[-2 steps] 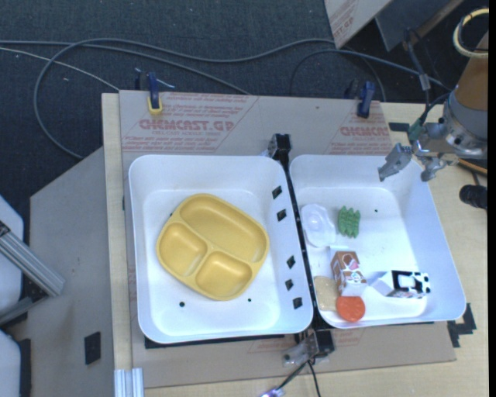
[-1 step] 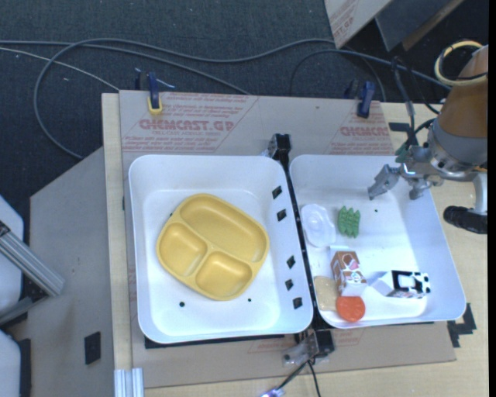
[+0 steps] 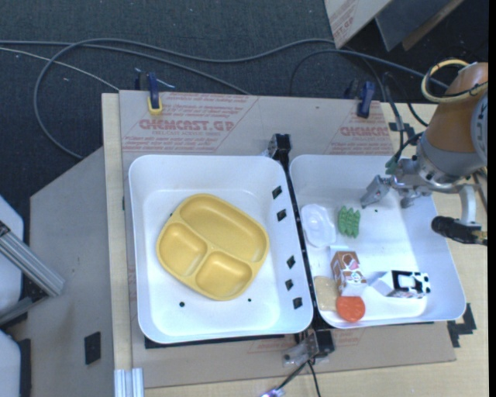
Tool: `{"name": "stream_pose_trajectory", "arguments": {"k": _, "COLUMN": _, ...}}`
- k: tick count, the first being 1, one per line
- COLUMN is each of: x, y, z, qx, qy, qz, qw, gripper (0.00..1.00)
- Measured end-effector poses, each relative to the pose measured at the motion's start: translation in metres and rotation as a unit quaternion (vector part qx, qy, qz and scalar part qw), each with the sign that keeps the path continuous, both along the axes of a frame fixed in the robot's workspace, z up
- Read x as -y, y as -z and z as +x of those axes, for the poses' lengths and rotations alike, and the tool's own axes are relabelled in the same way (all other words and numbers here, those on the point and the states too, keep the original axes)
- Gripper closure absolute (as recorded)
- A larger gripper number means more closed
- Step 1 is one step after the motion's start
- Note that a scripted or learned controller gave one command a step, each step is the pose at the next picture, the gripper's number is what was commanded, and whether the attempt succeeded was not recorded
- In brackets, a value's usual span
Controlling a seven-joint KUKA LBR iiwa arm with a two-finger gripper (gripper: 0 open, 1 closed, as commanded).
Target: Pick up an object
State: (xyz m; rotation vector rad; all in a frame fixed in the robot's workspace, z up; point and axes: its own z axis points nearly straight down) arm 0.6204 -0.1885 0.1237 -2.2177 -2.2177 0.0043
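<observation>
- Right bin (image 3: 442, 256), near edge: one orange-red round piece (image 3: 351, 308), one black-white block (image 3: 408, 284), one small carton (image 3: 348, 269).
- Mid: one green item (image 3: 349, 222), below-left of gripper (image 3: 391, 191), apart.
- Gripper: fingers spread, nothing between.
- Left bin (image 3: 147, 256): one yellow tray (image 3: 212, 246).

The arm (image 3: 457, 116) runs off the right edge of the view, so most of its body is cut away there. At its lower end the gripper (image 3: 391, 191) is small and seen from above, and whether its fingers stand apart or together cannot be told. A cardboard box (image 3: 360, 17) is cropped by the top edge. On the desk (image 3: 194, 112) red printed lettering is too blurred to read with certainty. In the right bin (image 3: 446, 256) a pale translucent object (image 3: 318, 225) has no shape clear enough to name. The small carton (image 3: 348, 270) carries print too small to read, and a flat tan piece (image 3: 325, 288) lies partly under it.
</observation>
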Motion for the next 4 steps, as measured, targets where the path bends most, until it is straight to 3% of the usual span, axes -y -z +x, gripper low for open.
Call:
{"name": "stream_pose_trajectory", "arguments": {"k": 1, "x": -0.001, "y": 0.041, "z": 0.0, "qx": 0.0, "qy": 0.0, "qz": 0.0, "qw": 1.0, "gripper": 0.0}}
{"name": "stream_pose_trajectory", "arguments": {"k": 2, "x": -0.001, "y": 0.026, "z": 0.001, "qx": 0.004, "qy": 0.0, "qz": -0.0006, "qw": 1.0, "gripper": 1.0}}
{"name": "stream_pose_trajectory", "arguments": {"k": 4, "x": -0.009, "y": -0.103, "z": 0.003, "qx": 0.007, "qy": -0.001, "qz": -0.002, "qw": 1.0, "gripper": 1.0}}
